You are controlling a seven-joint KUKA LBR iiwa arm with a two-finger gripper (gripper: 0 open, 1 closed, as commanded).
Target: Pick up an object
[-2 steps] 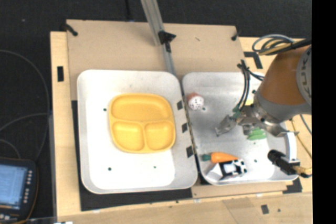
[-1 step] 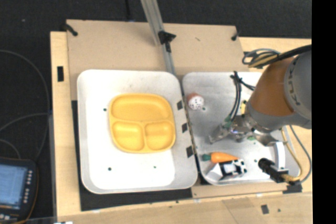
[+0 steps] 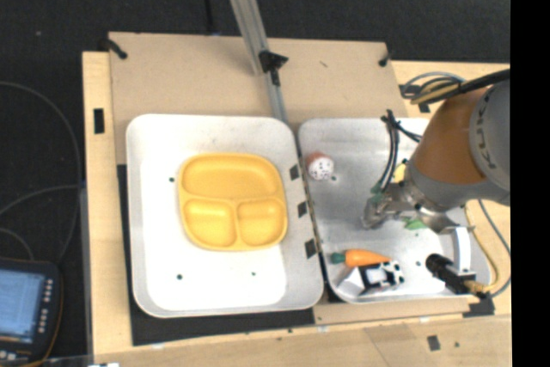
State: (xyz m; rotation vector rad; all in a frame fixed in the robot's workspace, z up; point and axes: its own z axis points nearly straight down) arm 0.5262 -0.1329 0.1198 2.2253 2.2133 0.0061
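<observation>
Gripper [image 3: 375, 215] low in the right bin [image 3: 344, 146], can't tell if open or closed, carrot [image 3: 364, 257] near, just below it

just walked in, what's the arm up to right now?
Pick attempt in progress. The arm reaches in from the right, and its gripper is low over the middle of the right bin, nothing visibly between its fingers. A toy carrot and a small black-and-white object lie near that bin's front edge, and a small pale ball sits near its left wall. The left bin holds a yellow divided plate, untouched.
</observation>
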